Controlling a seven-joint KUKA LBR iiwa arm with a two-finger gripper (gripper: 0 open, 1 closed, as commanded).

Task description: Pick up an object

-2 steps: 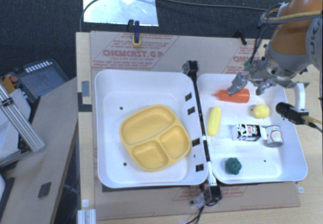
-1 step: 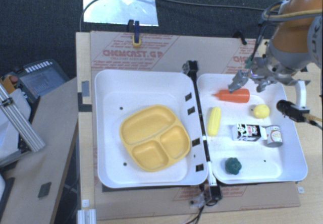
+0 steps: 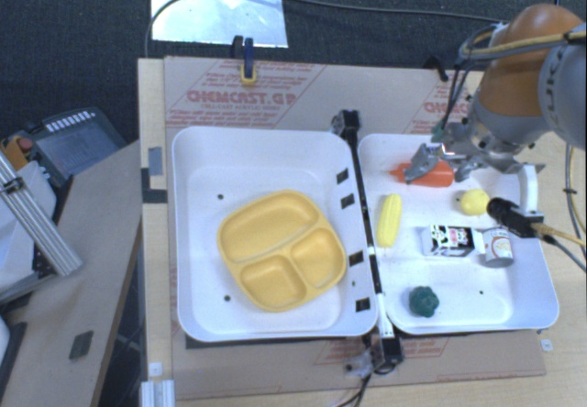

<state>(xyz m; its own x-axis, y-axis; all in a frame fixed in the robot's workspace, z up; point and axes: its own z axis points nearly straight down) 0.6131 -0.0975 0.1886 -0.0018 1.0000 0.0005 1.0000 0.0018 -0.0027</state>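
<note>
My gripper hangs over the back of the right bin, directly above an orange carrot-shaped toy and partly covering its top. A yellow corn cob lies near the bin's left wall. A small yellow lemon sits to the right of the carrot. A black-and-white carton and a small can lie side by side in the middle. Near the front lies a dark green lump.
The left bin holds a yellow divided plate. A black divider runs between the two bins. A grey device and a metal rail sit on the side table to the left.
</note>
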